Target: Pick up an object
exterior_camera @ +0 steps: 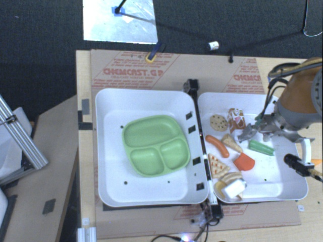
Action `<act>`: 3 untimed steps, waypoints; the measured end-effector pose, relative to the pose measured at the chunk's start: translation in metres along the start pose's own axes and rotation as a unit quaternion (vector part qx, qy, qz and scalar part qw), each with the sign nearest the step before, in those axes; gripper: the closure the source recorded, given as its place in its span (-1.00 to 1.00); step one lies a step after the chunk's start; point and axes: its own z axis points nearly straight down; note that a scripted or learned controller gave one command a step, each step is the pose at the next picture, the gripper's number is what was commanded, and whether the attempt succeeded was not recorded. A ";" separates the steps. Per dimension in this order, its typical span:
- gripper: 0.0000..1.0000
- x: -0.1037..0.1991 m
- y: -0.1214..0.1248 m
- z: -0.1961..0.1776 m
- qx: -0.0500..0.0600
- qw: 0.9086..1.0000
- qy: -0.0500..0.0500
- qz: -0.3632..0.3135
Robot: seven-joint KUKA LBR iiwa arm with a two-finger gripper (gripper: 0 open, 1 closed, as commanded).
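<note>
White bin (290, 185) (toy food), hand (248, 133) above.

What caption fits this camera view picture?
End effector hovers over toy food in the right bin; green tray sits in the left bin.

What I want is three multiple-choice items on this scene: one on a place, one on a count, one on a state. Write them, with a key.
1. The orange sausage lies in:
A. the left bin
B. the right bin
C. the tray

2. The green tray has how many compartments?
A. two
B. five
C. three

3. The green tray lies:
A. open side up
B. upside down
C. on edge against a bin wall

Key:
1 B, since the sausage lies among the toy food right of the divider.
2 C, since one long compartment and two smaller ones show.
3 A, since its hollows face the camera.
</note>
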 end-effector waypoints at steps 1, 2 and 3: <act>-1.00 0.000 0.001 0.027 -0.001 1.000 -0.001 0.001; 1.00 0.000 0.002 0.015 -0.003 1.000 -0.001 0.002; 1.00 -0.003 -0.001 -0.048 -0.004 1.000 -0.002 0.001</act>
